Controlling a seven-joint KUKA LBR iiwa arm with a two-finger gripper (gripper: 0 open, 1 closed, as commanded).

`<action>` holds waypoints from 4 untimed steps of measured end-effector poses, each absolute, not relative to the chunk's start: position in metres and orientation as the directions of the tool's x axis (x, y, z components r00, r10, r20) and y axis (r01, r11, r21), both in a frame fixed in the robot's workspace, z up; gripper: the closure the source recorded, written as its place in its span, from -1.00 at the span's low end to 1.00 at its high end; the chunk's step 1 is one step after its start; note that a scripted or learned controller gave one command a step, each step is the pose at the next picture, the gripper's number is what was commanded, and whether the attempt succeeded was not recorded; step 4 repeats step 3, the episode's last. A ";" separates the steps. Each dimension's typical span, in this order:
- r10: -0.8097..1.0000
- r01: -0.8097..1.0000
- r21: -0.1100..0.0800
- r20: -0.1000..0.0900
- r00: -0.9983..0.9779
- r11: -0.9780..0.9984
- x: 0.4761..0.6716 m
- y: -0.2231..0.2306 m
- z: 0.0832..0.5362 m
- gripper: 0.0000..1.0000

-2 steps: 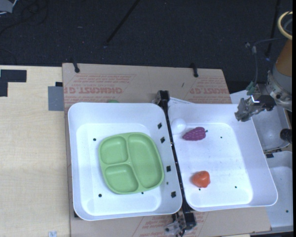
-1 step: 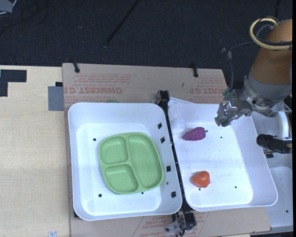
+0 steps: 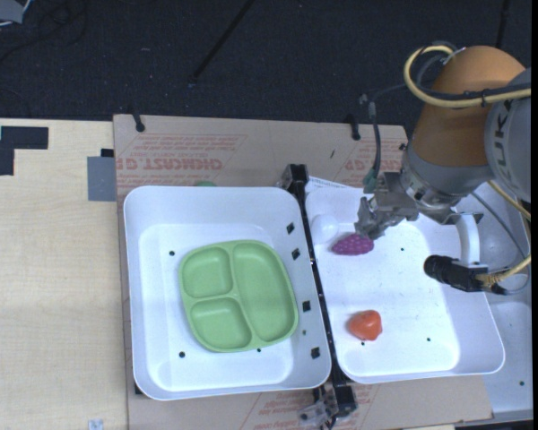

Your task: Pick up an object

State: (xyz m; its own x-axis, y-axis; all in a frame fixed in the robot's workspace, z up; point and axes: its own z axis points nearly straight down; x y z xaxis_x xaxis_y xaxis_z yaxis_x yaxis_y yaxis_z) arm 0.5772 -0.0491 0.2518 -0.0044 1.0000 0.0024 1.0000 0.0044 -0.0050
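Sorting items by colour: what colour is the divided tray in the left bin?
Light green; the divided tray shows plainly in the camera view, lying in the left bin.

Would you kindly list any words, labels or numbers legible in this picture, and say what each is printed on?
"CHEMCAST GP", upside down in red print, on the cardboard sheet behind the left bin; the last letters are uncertain.
More red print on the same cardboard along its front edge and behind the right bin: too small and cut off to read.
No text is legible on the green divided plate, the purple object or the red object.
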 end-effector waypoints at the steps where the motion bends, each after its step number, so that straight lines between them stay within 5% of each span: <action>1: 1.000 1.000 -0.005 0.002 -0.004 0.004 0.574 0.000 0.234 1.00; 3: 1.000 1.000 -0.006 0.002 -0.004 0.004 0.562 0.094 0.221 1.00; 4: 1.000 1.000 -0.006 0.002 -0.004 0.004 0.562 0.094 0.221 1.00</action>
